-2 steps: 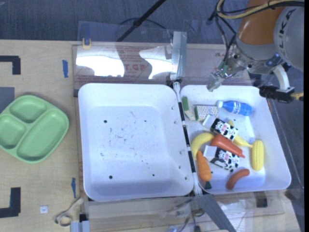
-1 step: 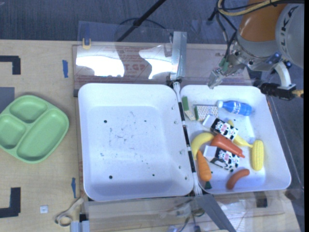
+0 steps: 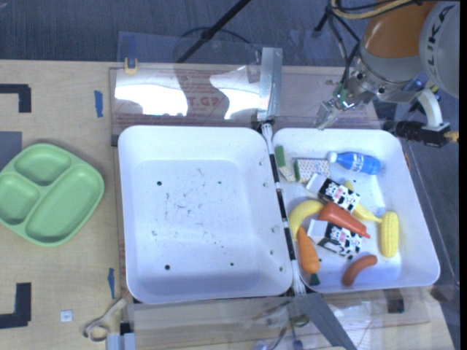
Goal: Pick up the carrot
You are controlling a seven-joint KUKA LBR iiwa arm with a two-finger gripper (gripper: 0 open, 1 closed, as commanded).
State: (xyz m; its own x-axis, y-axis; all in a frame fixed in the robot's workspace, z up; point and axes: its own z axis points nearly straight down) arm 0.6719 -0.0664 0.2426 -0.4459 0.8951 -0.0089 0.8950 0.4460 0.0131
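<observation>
The carrot (image 3: 306, 248) is orange with a green stub at its near end. It lies in the right bin (image 3: 416, 195) along the left wall, near the front. It touches a yellow banana (image 3: 305, 211) and a cow-patterned carton (image 3: 340, 240). A second orange-red carrot-like piece (image 3: 341, 217) lies slanted in the middle of the pile. My gripper (image 3: 332, 109) hangs over the back rim of the right bin, well behind the carrot and apart from every item.
The right bin also holds a blue bottle (image 3: 356, 163), a corn cob (image 3: 390, 233), a brown sausage (image 3: 359, 268), another cow-patterned carton (image 3: 337, 192) and a small box (image 3: 312, 168). The left bin (image 3: 197, 210) adjoins it. A green divided plate (image 3: 48, 192) sits far left.
</observation>
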